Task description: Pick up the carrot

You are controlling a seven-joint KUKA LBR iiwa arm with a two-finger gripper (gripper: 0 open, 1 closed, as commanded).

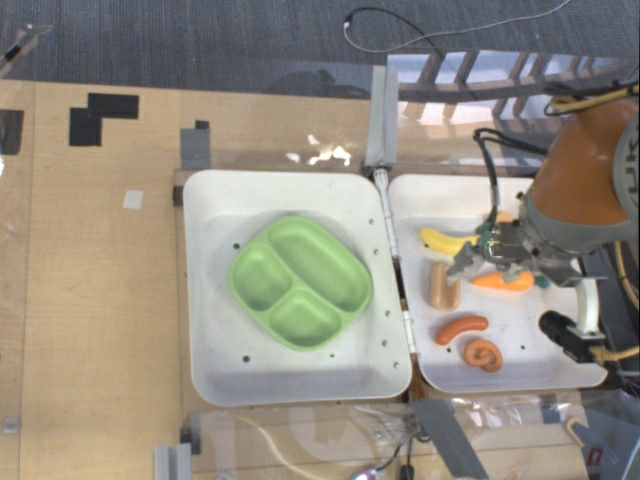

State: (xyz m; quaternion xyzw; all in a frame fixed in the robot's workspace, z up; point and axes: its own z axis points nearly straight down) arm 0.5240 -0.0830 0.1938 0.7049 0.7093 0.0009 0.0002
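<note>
The carrot (503, 281) is orange with a small green end and lies across the middle of the right bin (560, 373). My gripper (494, 256) hangs low right over it, at its upper edge, and the wrist hides part of it. I cannot see whether the carrot is gripped.
Also in the right bin are a yellow banana (441, 239), a tan bun-like piece (438, 286), a red sausage (460, 328) and a red-orange ring-shaped piece (484, 355). The left bin (210, 268) holds a green divided plate (300, 281). A ridge (395, 268) separates the bins.
</note>
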